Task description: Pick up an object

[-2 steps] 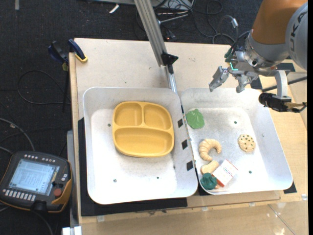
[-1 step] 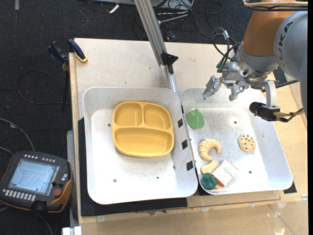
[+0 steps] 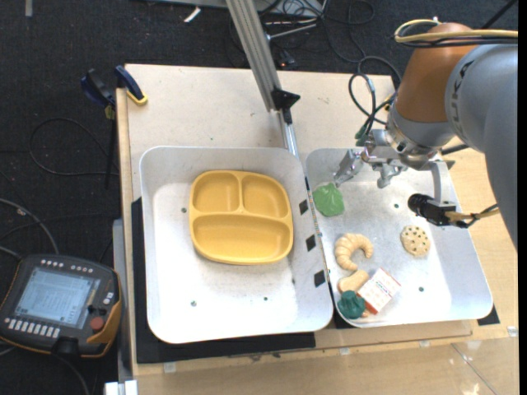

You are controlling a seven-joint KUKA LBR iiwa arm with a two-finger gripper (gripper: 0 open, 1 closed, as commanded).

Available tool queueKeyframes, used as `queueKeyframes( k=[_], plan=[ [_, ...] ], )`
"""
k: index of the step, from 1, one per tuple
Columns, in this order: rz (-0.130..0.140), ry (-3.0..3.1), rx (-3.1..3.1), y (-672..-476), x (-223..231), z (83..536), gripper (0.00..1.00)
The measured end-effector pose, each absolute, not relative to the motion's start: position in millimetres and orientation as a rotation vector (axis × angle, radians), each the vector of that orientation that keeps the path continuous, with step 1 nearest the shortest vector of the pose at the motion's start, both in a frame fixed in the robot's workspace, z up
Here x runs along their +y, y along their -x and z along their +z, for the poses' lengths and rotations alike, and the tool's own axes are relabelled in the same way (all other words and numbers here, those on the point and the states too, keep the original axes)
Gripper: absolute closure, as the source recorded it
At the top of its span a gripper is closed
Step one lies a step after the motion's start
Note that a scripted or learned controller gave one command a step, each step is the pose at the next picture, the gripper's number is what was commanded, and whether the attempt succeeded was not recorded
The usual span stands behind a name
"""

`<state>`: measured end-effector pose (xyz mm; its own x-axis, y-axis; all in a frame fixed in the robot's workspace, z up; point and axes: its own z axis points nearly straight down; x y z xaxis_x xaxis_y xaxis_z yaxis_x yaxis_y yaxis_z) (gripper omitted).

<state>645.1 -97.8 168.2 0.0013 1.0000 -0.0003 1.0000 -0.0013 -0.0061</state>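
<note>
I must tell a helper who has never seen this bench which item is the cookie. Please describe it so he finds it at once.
Look in the right-hand shallow white bin, the one without the yellow divided plastic tray. The round tan cookie lies near that bin's right side, apart from the rest. Unlike the pale curled croissant to its left, it is flat, disc-shaped and dotted with dark specks.

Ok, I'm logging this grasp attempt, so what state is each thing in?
End effector: fingers spread, holding nothing, above the right bin's back left.
Yellow tray: flat in the left bin, compartments bare.
Green piece: lying loose.
Croissant: lying loose.
Cookie: flat.
Small packet: flat, near front rim.
</note>
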Motion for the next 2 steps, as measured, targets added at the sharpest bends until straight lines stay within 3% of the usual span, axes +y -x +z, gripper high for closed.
queueKeyframes(
  k=[1, 2],
  plan=[
    [0.007, 2.219, -2.218, -647.7, -96.1, 104.3, 0.0],
    [-0.001, 2.223, -2.222, -650.0, -96.1, 119.3, 1.0]
  ],
)
